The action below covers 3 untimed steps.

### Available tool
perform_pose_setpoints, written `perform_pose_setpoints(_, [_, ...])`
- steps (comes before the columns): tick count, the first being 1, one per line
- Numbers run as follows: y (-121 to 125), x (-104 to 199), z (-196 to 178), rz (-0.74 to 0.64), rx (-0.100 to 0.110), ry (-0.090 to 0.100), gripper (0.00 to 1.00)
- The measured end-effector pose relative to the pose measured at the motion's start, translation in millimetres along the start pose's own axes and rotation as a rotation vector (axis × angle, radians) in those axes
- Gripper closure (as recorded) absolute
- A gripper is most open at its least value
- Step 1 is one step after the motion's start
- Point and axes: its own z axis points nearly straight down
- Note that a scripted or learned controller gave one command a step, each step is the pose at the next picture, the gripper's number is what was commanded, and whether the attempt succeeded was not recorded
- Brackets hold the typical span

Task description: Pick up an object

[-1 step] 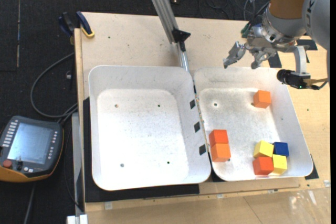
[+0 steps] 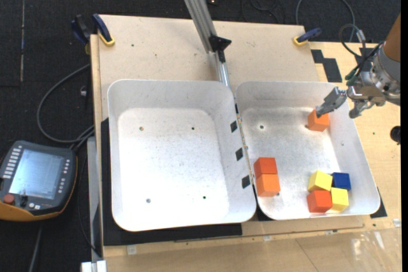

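Left bin (image 2: 127,105): shallow white tray on the bench; no blocks seen in it.
Right bin (image 2: 357,156): holds every block in view.
Orange stack (image 2: 266,176): two orange cubes by the right bin's left wall, well apart from the gripper.
Block cluster (image 2: 328,191): yellow, blue and red-orange cubes, touching, at the near right corner.
Target cube (image 2: 318,120): small orange cube near the far right wall, resting on the bin floor.
Gripper (image 2: 344,105): fingers spread apart, holding nothing; one fingertip (image 2: 330,102) sits just above and right of the target cube, the other finger well off to its right.
Step in hand: approach, judged; no grasp made.
Next move: shift left and toward the camera so the fingers straddle the cube, descend, close.
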Motion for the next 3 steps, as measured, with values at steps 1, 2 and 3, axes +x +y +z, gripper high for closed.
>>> perform_pose_setpoints(1, [3.4,5.6,0.8,-0.008,-0.003,0.003,0.0])
perform_pose_setpoints(2, [58.3,-12.0,87.7,-0.012,0.0,0.002,0.0])
perform_pose_setpoints(3, [58.3,-29.2,132.9,-0.011,-0.017,-0.002,0.0])
